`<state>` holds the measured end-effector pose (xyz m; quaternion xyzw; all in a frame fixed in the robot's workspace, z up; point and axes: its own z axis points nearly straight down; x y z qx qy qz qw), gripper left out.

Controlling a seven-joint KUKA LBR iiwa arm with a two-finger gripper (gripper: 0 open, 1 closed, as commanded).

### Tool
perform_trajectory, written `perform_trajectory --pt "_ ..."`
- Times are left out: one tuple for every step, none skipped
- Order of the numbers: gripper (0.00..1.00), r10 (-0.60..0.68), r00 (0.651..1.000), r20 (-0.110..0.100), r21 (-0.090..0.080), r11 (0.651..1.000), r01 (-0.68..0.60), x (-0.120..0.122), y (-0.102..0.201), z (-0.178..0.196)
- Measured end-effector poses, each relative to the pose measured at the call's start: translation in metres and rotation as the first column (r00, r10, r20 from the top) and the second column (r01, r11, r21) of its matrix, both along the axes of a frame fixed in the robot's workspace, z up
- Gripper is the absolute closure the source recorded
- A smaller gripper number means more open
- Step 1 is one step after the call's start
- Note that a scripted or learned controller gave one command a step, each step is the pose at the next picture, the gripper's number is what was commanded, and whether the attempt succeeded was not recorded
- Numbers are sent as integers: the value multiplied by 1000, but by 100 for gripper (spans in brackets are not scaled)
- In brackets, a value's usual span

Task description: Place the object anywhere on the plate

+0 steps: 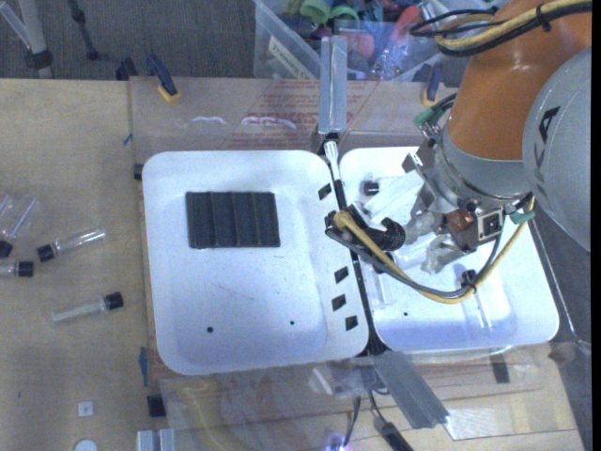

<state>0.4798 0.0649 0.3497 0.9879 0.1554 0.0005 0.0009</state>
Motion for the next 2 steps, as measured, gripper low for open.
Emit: perform_trajectory --pt "100 -114 994 -2 0 994 114 15 51 -55" --pt "100 -114 993 1 0 993 114 17 145 -85"
